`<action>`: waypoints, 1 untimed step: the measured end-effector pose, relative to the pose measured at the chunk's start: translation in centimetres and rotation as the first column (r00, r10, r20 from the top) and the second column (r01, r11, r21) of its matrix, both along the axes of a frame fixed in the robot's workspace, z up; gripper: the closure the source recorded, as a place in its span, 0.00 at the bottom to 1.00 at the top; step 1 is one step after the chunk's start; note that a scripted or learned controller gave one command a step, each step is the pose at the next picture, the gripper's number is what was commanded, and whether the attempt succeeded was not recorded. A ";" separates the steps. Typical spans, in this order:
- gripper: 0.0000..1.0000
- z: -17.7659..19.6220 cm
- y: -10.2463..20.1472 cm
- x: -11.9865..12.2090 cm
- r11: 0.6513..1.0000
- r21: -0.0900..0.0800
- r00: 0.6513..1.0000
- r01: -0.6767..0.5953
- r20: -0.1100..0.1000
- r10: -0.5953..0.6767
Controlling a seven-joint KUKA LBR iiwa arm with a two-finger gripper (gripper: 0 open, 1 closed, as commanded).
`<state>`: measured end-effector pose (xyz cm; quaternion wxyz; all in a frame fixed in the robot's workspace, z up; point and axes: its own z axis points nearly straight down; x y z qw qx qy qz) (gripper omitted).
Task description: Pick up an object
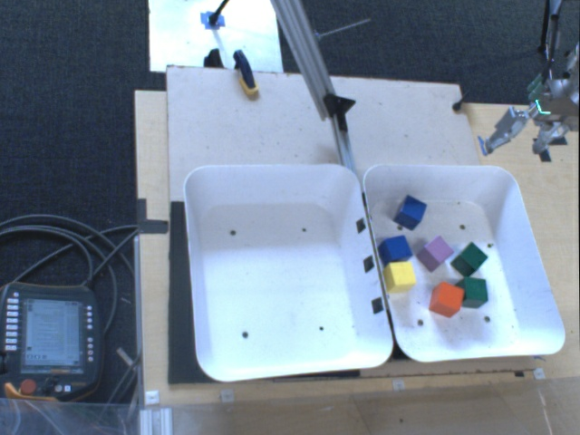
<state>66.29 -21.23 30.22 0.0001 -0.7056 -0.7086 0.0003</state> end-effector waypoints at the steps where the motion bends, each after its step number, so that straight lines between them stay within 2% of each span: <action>1: 0.00 0.3 0.0 0.1 1.000 -0.002 1.000 -0.001 0.003 0.001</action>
